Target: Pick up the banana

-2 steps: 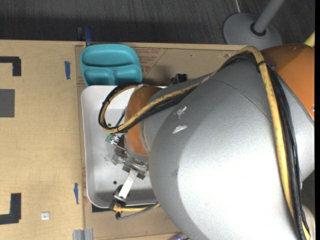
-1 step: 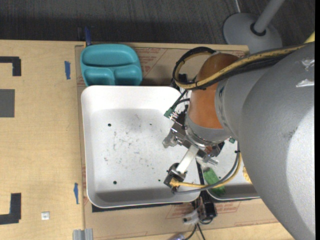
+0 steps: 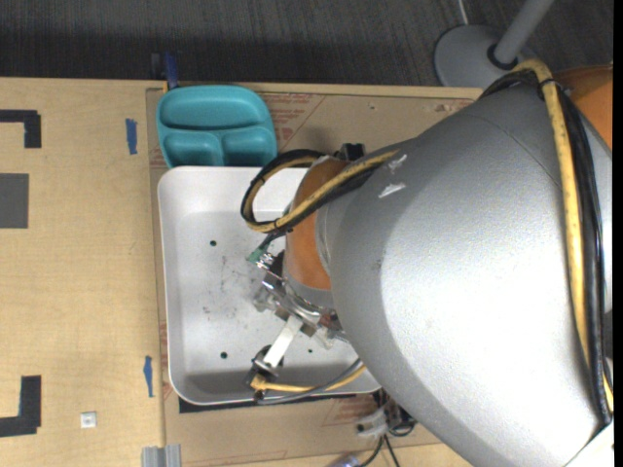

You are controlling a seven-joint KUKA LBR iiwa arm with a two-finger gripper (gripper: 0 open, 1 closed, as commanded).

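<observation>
Step in hand: judged to be the search-and-reach for the banana, with the tool [image 3: 271, 298] low inside the white bin [image 3: 190, 261].
Tool state: whether it is spread or pressed together cannot be told, because the wrist hardware is a tangle of metal at this angle.
Tool position: over the right half of the bin floor, well clear of the bin's left wall and nearer its front rim than its back.
Banana: its place cannot be told. The judgement is that it lies under the bulk of the grey arm [image 3: 467, 261], or in the part of the bins that the arm covers.
Banana relative to tool: unknown, so no claim of contact or grasp is made.
Bin floor: the bare stretch left of the tool carries only scuffs and a few small dark dots.
Other things: a teal tray [image 3: 216, 126] sits on the desk [image 3: 78, 261], touching or just beyond the bin's back rim — well apart from the tool.
Doing it well: the tool should come down along the banana's middle and close across its narrow width. It should lift only once the fruit is seen to be firmly gripped — a grab on the bare floor would come up with nothing.
</observation>
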